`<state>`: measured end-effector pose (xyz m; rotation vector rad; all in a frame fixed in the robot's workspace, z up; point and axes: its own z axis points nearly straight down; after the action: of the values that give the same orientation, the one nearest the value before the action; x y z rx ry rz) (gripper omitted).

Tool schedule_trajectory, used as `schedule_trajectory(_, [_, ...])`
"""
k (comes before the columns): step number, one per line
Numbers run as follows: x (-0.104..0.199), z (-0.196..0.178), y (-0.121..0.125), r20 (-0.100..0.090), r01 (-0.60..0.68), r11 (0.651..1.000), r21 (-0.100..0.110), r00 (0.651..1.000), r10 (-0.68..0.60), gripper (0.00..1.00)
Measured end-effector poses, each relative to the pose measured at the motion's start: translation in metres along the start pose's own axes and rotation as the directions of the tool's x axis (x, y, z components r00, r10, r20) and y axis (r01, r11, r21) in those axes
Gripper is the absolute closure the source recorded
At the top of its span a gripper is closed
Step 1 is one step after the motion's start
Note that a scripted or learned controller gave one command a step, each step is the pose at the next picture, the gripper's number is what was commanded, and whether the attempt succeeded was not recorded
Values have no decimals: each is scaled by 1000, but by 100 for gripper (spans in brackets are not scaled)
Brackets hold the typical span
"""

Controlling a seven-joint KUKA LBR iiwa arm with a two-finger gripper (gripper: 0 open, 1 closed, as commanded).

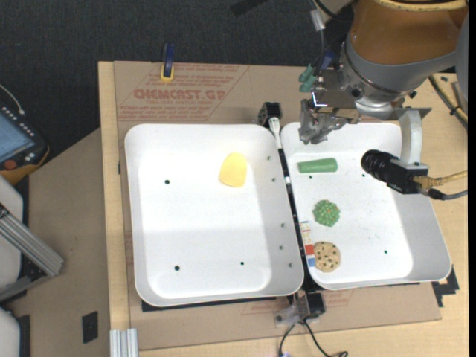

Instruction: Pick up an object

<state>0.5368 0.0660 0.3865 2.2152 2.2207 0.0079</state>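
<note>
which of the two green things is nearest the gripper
The flat green bar, lying just below the gripper; the round bumpy green ball sits farther down the right bin.

The one legible marking is red print reading "CHEMCAST G.P" on the brown cardboard sheet (186, 88) that lies under the bins on the desk, well to the left of the end effector (318, 131) and slightly beyond it. Smaller red lines around that print are too fine to read.
</note>
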Motion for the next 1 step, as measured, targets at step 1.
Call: schedule_trajectory(1, [-69,77,-37,2,-11,1000,17,1000,11,100])
